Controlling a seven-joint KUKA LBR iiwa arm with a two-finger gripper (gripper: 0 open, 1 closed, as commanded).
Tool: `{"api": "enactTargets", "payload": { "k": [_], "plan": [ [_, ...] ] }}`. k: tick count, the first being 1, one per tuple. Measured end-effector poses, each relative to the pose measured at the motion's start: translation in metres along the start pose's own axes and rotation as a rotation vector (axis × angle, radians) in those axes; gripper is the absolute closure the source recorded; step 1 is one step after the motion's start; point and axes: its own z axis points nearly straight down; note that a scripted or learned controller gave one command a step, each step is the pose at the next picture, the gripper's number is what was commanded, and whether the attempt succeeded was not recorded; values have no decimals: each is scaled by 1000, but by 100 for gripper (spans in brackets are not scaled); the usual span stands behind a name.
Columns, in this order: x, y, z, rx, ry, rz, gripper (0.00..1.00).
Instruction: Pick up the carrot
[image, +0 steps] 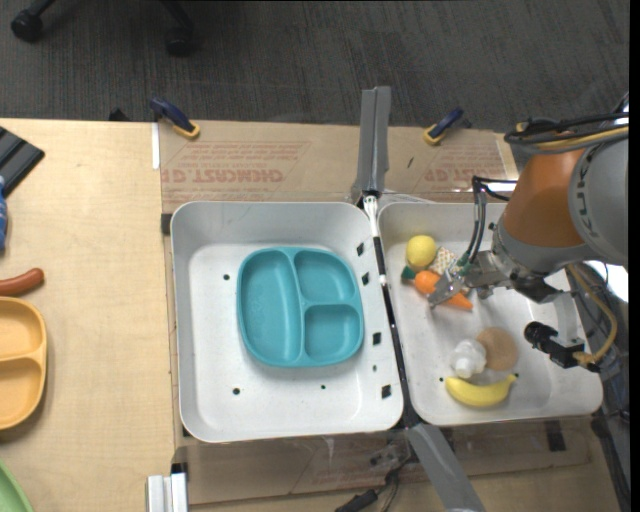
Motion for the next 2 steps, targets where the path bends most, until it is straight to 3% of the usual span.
{"api": "enactTargets", "payload": {
  "k": [1, 2],
  "plan": [
    [-2, -1, -9, 0, 0, 4, 100],
    [54, -28, -100, 0, 0, -18, 100]
  ]
}}
